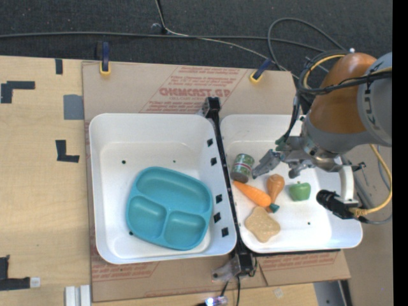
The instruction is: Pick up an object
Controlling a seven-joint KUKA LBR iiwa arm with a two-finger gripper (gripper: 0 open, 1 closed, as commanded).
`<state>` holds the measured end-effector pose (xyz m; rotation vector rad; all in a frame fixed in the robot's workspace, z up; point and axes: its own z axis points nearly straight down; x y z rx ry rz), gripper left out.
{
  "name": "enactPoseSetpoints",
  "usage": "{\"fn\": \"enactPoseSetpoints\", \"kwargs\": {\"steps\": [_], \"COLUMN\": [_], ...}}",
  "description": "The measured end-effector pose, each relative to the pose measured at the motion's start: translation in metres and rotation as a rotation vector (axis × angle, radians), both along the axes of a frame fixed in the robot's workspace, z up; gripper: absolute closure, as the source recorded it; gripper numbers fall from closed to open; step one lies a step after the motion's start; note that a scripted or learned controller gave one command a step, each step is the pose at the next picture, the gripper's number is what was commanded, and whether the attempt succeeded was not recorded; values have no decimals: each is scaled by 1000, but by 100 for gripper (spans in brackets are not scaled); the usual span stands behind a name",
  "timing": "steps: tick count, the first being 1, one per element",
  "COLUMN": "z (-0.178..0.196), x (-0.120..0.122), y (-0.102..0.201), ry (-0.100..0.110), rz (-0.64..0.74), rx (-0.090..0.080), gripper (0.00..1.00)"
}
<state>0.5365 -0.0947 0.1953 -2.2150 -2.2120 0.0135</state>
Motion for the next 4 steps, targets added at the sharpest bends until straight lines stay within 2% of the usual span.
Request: {"fn": "enactPoseSetpoints", "kwargs": {"steps": [1,2,3,4], "z": [6,-59,-111,-99], "x": [3,0,0,1], "y": [0,-1,0,0], "ry": [-12,-6,-14,-14], "rz": [3,1,4,4], "rx": [-1,-1,-2,-3], "gripper": [0,0,0,100]}}
